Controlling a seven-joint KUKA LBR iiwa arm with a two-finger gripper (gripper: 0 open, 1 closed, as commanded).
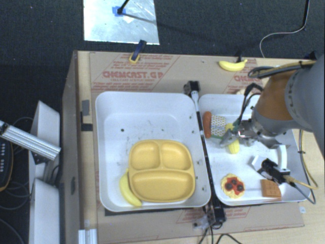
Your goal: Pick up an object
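Nearest the camera, in the right bin (304,200), lie a small pizza (233,185) and a cracker (270,188). Further back, the gripper (229,138) hangs low over a yellow piece (233,147), just beside a red sausage (207,124) and a checkered object (218,126). Whether its grip is apart or together cannot be told. Crowding there risks a bump or a glancing miss.

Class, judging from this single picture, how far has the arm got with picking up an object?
Done: the gripper has reached into the right white bin. In hand: it sits at a small yellow toy piece, though a grasp can't be confirmed. Left: lifting; the piece looks to rest on the bin floor.
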